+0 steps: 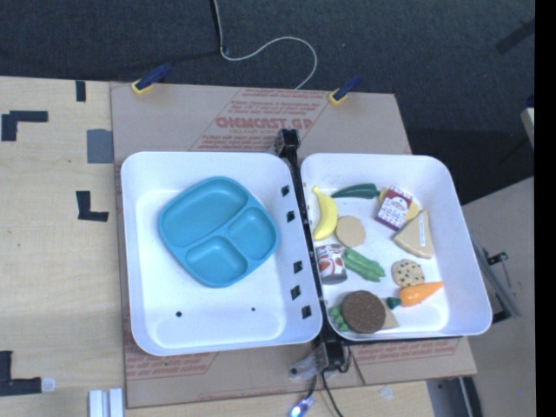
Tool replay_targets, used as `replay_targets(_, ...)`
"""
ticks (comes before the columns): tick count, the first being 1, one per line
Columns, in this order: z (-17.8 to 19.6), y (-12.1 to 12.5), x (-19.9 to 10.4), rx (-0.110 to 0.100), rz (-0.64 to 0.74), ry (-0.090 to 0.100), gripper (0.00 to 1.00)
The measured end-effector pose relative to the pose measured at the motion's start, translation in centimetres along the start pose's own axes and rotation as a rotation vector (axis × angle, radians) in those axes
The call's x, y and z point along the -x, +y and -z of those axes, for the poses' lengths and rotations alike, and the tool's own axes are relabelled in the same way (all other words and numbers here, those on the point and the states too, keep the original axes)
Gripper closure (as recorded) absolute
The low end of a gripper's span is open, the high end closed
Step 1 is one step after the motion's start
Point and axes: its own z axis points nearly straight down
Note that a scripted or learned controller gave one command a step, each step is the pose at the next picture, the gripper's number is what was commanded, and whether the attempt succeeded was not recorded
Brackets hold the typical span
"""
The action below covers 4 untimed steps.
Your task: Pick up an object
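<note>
The right bin point(452, 189) holds several toy foods. A yellow banana point(325, 213) lies at its left, beside a round tan cracker point(351, 231). A dark green pepper point(356, 191) is at the top, and a red box point(393, 208) and a cheese wedge point(416, 234) sit to the right. Lower down are a small can point(331, 263), a green bean pod point(363, 264), a cookie point(407, 273), an orange carrot point(420, 294) and a brown burger patty point(363, 311).
The left bin point(139, 233) holds a blue divided plate point(217, 231). Both bins rest on a cardboard sheet point(252, 120) held by two clamps at its far edge. A white cable point(261, 50) trails over the dark floor behind.
</note>
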Motion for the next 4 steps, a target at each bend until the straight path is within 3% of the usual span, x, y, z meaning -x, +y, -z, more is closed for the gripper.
replay_targets(4,4.1,0.2,0.0,0.003,0.003,-0.004,1.00)
